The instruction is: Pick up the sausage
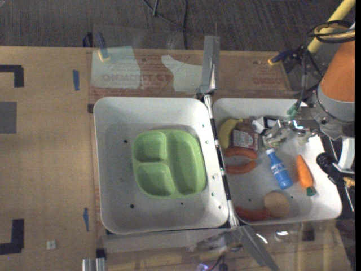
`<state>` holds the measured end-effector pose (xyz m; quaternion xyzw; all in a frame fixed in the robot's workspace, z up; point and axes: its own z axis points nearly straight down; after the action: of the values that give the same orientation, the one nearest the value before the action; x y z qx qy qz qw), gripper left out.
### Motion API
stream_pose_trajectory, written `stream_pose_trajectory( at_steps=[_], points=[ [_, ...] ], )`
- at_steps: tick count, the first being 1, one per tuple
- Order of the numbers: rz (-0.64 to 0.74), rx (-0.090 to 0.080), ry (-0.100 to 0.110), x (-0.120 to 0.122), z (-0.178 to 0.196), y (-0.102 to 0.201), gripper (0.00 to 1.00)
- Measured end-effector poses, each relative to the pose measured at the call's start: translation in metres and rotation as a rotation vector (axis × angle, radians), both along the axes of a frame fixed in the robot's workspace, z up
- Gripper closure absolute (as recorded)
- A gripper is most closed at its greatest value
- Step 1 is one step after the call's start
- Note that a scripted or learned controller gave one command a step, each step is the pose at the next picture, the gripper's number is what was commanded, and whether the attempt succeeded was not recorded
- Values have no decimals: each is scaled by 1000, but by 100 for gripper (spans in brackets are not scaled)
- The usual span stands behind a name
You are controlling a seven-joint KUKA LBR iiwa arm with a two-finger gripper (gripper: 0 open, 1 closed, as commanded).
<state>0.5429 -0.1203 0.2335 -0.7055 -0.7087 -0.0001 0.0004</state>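
A red-orange sausage (241,153) lies in the right bin (324,205) near its left wall, with a second reddish length (241,167) curving just below it. Another red sausage (252,213) rests at the bin's front edge, touching a tan round item (277,203). My gripper (276,130) hangs over the back middle of the right bin, up and to the right of the first sausage and apart from it. Its metal tip sits beside a brown packet (244,135).
A green divided plate (168,162) lies in the left bin (113,151). The right bin also holds a yellow banana (227,132), a blue bottle (280,171) and an orange carrot (304,173). Cables and the arm's orange-banded wrist (341,81) crowd the right side.
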Motion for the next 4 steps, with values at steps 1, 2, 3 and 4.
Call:
stream_pose_trajectory(
  at_steps=[1,2,3,4],
  points=[
    [26,-8,-44,51,-98,4,0],
    [-107,-1,-2,62,-37,8,0],
    [-220,0,2,35,-49,45,0],
    [-452,4,-11,50,-141,-13,0]
  ],
)
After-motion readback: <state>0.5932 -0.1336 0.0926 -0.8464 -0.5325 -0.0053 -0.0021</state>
